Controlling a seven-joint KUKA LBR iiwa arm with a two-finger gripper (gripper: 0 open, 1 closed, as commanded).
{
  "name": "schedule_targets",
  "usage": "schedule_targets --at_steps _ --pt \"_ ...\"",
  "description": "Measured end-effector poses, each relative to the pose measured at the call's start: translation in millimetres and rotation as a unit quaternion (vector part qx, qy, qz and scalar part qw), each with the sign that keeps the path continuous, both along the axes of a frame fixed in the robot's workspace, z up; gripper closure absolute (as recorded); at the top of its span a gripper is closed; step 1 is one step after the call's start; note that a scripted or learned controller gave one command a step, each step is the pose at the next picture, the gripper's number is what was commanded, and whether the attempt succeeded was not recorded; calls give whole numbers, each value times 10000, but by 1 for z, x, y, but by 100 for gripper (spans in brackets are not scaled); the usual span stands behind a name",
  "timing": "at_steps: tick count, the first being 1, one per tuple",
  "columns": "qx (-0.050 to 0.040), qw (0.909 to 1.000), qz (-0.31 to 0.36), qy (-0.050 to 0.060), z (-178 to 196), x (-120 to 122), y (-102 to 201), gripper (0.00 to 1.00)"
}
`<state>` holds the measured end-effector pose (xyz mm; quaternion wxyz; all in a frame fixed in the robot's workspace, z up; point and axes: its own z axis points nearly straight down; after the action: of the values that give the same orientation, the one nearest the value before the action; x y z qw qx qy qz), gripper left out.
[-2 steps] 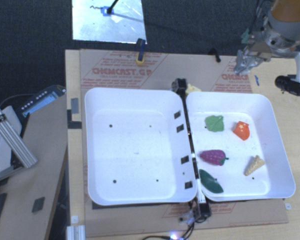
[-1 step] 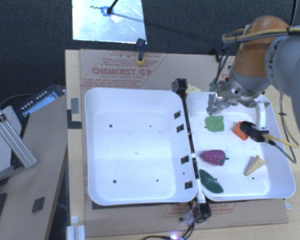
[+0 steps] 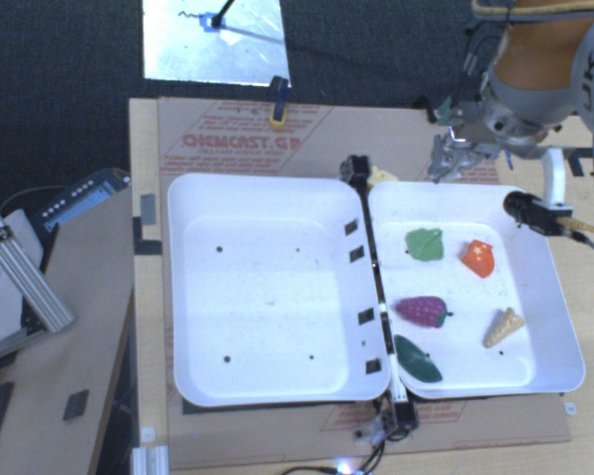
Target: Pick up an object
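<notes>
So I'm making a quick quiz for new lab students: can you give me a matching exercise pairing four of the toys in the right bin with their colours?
Things:
1. leaf-shaped toy at the bin's back
2. strawberry-like toy
3. grape-like toy
4. cone-shaped toy

Colours:
A. purple
B. tan
C. light green
D. orange-red

Pairs: 1-C, 2-D, 3-A, 4-B
</notes>
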<state>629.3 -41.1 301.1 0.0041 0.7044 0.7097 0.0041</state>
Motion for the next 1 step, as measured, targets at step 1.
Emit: schedule_targets --at_steps 1 --pt "12 10000 19 20 25 24 70 100"
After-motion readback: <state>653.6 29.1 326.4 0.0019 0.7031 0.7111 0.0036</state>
